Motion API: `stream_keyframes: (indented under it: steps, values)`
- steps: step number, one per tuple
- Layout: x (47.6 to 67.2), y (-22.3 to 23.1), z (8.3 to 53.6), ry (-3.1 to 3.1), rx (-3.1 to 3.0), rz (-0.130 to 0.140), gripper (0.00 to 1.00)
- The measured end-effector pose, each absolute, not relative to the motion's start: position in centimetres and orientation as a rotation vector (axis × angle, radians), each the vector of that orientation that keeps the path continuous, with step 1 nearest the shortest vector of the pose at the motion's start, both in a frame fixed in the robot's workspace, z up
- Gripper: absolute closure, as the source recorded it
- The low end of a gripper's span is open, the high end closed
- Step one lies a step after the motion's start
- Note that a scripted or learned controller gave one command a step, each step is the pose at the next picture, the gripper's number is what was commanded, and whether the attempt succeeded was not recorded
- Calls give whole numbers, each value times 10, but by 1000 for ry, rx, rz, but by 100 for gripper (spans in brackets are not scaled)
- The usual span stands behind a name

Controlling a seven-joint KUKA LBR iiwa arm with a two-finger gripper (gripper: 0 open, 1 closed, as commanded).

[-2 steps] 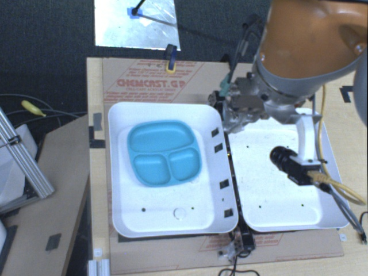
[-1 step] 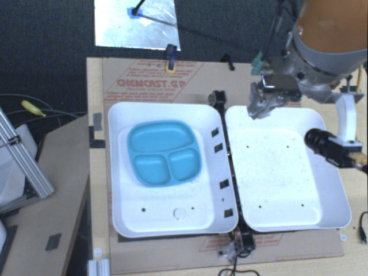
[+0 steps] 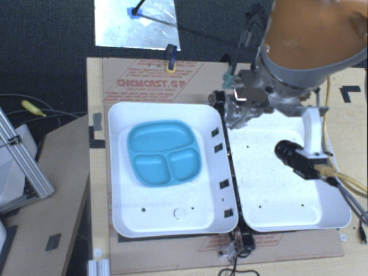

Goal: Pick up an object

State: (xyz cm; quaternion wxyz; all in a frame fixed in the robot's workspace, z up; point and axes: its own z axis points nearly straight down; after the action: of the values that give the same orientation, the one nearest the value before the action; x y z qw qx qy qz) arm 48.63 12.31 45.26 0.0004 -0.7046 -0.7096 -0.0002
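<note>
A light blue divided plate with three compartments lies flat in the left white bin. My gripper hangs over the far left corner of the right white bin, close to the divider between the two bins. It is apart from the plate, to the plate's right and a little farther back. The grey wrist and the orange band above it hide much of the gripper from above. I see nothing held under it.
The bins sit side by side on a cardboard sheet. A shiny foil sheet lies beyond the bench. Metal framing stands at the left edge. A faint round mark shows on the left bin's floor near its front.
</note>
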Motion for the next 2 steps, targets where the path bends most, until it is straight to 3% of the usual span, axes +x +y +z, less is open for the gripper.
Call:
stream_keyframes:
  steps: [2]
  values:
    - [487, 102, 472, -2222, -2223, -5, 100]
